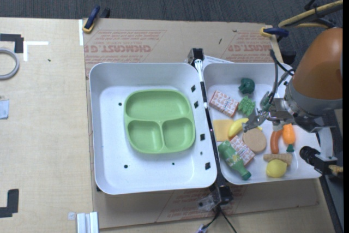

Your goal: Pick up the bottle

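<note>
Arm is reaching in from the right of the frame, gripper (pixel 256 121) hanging low over the middle of the right bin (pixel 229 69), metal fingers pointing left toward the toy food. Cannot tell if it is released or clenched; nothing is visibly sitting between the tips.

Bottle (pixel 234 160), green, is lying on its side in the lower left of that bin, tilted with one end toward the bottom edge. A patterned box (pixel 242 149) is touching its upper right side; a tan round disc (pixel 254 141) is sitting just beyond that. Gripper is hovering up and right of the bottle, apart from it.

Judging the step as approach, grasp not yet made. To do it well: shifting down-left until centred over the bottle's body, turning the wrist so the closing line is crossing the narrow width, descending on the side clear of the box so a finger is not landing on it. Bin wall is near on the left, so crowding is a risk

Left bin (pixel 103 133) is carrying a green divided tray (pixel 160 120)
</note>
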`<state>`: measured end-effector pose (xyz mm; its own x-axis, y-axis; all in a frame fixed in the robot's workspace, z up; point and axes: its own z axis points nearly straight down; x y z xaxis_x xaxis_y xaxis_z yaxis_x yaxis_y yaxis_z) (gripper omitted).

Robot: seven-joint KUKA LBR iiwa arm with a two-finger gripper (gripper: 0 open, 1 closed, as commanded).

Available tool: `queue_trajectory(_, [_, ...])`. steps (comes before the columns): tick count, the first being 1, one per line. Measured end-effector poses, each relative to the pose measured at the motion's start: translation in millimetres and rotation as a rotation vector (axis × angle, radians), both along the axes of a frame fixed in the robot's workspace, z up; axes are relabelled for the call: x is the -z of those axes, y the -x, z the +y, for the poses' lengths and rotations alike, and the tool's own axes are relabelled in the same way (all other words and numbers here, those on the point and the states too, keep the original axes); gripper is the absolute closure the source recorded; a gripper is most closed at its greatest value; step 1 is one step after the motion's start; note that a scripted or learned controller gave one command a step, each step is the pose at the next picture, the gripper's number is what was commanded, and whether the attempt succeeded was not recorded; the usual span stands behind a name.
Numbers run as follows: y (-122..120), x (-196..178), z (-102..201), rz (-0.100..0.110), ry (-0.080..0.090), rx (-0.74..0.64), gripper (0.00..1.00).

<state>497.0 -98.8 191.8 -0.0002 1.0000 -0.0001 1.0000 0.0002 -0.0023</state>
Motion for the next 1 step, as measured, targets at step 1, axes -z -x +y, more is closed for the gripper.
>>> queue_trajectory(1, [-0.2, -9.2, -0.3, 0.001, 0.000, 0.002, 1.00])
